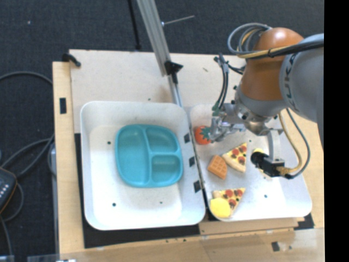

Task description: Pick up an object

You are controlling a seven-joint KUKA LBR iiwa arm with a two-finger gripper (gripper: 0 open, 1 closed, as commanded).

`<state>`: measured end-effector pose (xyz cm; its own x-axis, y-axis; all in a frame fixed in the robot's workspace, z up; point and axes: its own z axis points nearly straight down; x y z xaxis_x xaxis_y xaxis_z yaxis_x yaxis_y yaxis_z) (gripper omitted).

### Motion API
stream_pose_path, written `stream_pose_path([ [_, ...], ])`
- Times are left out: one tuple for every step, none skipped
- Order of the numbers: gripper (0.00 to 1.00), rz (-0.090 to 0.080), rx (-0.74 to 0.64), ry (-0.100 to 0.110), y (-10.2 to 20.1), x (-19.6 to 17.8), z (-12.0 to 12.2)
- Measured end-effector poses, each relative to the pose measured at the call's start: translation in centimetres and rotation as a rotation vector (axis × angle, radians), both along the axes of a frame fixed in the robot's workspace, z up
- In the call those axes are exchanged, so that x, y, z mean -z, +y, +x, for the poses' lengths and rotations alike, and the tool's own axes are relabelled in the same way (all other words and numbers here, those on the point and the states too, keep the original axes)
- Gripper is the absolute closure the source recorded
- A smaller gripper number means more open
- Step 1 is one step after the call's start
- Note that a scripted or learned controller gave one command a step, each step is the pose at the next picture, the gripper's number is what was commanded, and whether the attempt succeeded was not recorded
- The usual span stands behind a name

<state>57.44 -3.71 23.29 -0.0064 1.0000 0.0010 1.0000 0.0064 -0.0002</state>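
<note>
Honestly, we could not tell how our gripper (214,129) stood, though a red-orange toy (202,136) lay just beside its tip.

Five toy foods lay in the right bin (294,201). A red tomato (202,136) sat against its left wall. A tan waffle (217,167) lay flat near the middle, just beside a pizza slice (236,157). A second pizza slice (231,196) rested touching a yellow lemon (220,207).
</note>
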Motion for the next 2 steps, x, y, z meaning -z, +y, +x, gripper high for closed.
stream_pose_path([
  [1.0, 0.001, -0.002, -0.001, 4.8, -1.0, -1.9],
  [1.0, 0.001, -0.002, 0.0, 10.2, -0.1, -2.8],
])
